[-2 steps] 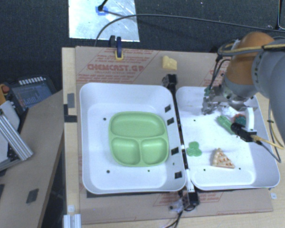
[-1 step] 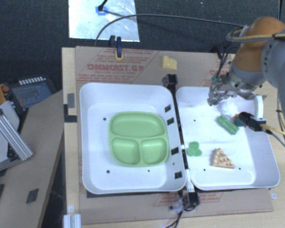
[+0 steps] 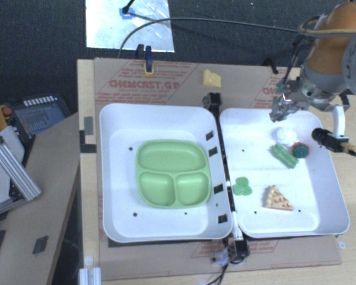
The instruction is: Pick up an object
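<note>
The gripper [image 3: 280,113], its state unclear, hangs just above a white object [image 3: 286,135].

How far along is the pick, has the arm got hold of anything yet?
Done: the gripper is positioned above the right bin's far edge, just beyond the white object. In hand: nothing visible between its fingers. Left: the whole grasp and lift. The green stick, pizza slice and green piece lie on the bin floor.
</note>
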`<state>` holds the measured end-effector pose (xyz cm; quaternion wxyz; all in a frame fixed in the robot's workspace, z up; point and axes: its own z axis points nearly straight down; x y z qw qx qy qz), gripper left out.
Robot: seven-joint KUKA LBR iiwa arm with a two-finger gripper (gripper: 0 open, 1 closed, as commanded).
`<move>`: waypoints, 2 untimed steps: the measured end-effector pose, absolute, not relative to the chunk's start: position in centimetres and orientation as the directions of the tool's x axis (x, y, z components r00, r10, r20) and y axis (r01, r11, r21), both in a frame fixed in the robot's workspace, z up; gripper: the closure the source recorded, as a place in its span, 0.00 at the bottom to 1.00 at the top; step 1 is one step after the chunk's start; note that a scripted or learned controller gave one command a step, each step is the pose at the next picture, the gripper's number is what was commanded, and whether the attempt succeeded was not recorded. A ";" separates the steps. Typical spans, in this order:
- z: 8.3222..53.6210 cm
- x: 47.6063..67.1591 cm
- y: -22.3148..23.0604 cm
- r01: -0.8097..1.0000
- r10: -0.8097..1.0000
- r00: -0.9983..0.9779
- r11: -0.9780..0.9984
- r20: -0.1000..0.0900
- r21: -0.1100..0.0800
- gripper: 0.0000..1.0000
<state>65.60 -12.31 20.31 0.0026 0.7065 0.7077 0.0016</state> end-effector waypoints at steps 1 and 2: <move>25.8 65.8 -12.3 1.000 1.000 -0.005 0.005 -0.002 0.008 1.00; 25.6 65.4 -6.0 1.000 1.000 -0.010 0.010 0.001 0.002 1.00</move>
